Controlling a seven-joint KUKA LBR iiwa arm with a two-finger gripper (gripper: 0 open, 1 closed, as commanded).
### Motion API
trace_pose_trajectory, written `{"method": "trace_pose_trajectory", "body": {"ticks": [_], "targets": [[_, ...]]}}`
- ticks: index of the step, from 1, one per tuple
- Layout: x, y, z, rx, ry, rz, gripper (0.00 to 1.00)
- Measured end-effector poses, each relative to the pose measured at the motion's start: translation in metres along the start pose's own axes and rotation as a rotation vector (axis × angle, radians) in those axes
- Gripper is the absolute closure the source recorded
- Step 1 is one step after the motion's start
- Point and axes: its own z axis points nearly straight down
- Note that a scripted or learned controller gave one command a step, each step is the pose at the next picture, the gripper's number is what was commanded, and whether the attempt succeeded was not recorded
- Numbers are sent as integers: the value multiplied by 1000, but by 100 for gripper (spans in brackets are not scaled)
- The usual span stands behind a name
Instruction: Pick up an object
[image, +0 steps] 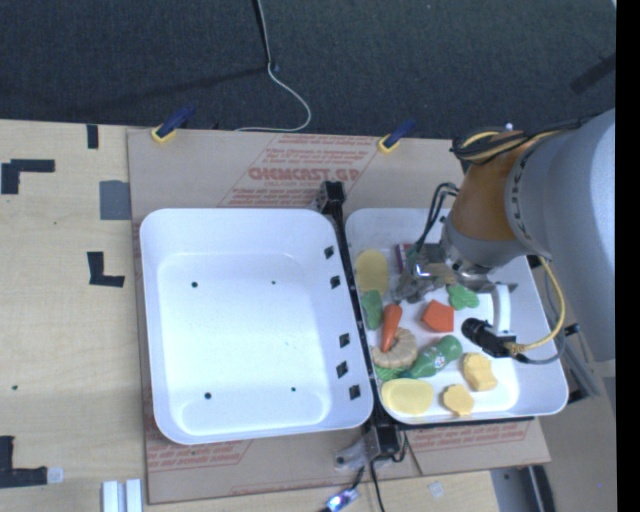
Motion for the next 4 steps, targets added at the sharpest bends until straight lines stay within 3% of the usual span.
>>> {"method": "trace_pose_trajectory", "body": {"ticks": [1, 2, 3, 4], "targets": [[100, -19, -106, -9, 2, -11, 100], [130, -43, -129, -3, 1, -5, 100], [132, 11, -314, -25, -1, -5, 100], [256, -9, -421, -17, 5, -18, 100]]}}
